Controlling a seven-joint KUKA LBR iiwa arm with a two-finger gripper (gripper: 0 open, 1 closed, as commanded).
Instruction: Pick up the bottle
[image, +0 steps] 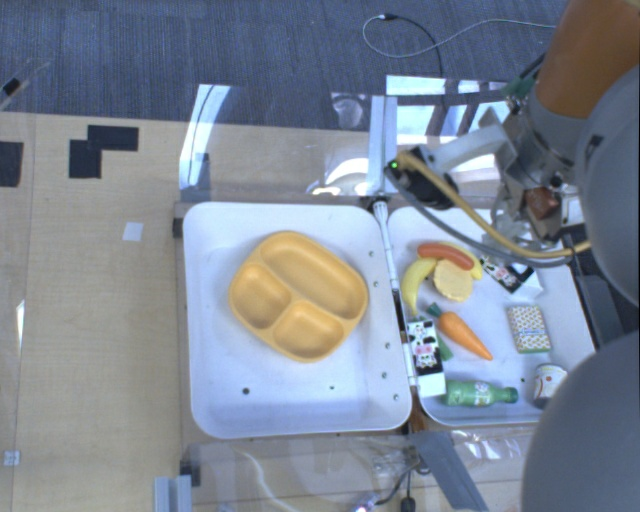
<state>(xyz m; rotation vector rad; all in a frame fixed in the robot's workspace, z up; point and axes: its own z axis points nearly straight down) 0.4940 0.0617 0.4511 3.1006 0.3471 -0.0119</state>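
Observation:
A green bottle lies on its side near the front edge of the right bin, its cap pointing right. The gripper hangs over the back right part of that bin, well behind the bottle and apart from it. The grey arm with its orange band comes in from the upper right, and a yellow cable loops under the wrist.
The right bin also holds a banana, a sausage, a lemon slice, a carrot, a milk carton, a cracker and a small can. A yellow divided plate sits in the left bin.

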